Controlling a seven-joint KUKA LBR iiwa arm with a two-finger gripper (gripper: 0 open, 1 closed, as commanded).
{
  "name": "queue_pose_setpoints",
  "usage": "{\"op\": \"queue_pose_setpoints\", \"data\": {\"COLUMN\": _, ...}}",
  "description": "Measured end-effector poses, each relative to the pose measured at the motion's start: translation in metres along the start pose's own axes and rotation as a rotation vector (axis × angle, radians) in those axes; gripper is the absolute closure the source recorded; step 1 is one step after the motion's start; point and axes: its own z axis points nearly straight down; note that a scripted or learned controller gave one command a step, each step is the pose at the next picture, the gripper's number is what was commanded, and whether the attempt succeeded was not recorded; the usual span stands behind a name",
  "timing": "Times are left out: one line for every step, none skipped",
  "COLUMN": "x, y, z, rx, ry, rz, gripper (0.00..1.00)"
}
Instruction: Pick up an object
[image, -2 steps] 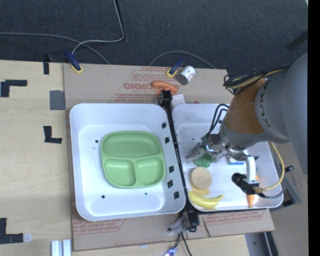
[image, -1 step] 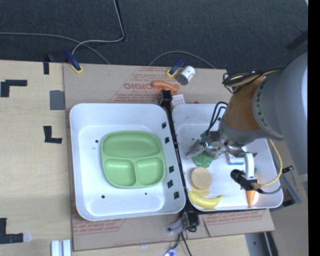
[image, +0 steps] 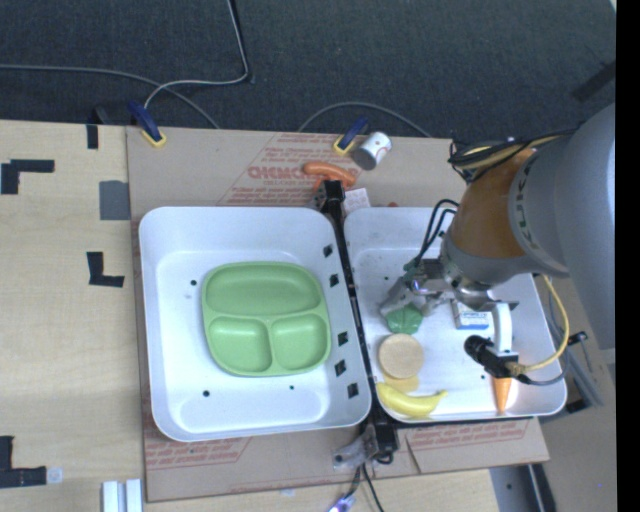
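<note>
**Gripper low over the green piece in the right bin — grasp not confirmed**

The small green lumpy object (image: 405, 320), matte and rounded like moulded plastic or foam, lies on the floor of the right-hand shallow white plastic bin (image: 375, 235), left of that bin's centre. The two-finger gripper (image: 418, 293) sits just at its 1 o'clock, metal fingers angled down toward it. You cannot tell from this view whether the fingers are spread or closed, and nothing shows plainly between them, so do not log a hold.

To do this step well, centre the fingers on the green piece before closing. It looks soft-edged and irregular, so a squeeze across its narrow side should seat better than a pinch on a corner. Lift straight up.

At its 6 o'clock, just beside it, lies a flat tan round disc (image: 400, 355), smooth-faced; keep the fingers off it. Further toward 6 o'clock a glossy curved yellow banana (image: 410, 401) rests against the bin's near wall. At 4 o'clock, well apart, an orange tapered carrot-shaped piece (image: 503, 392) lies near the corner.

At 9 o'clock, the left white bin (image: 165, 300) holds a pale green three-compartment plate (image: 266, 317), smooth and satin.
</note>
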Motion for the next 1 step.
{"op": "queue_pose_setpoints", "data": {"x": 0.075, "y": 0.0268, "z": -0.0884, "rx": 0.003, "ry": 0.001, "rz": -0.001, "gripper": 1.0}}
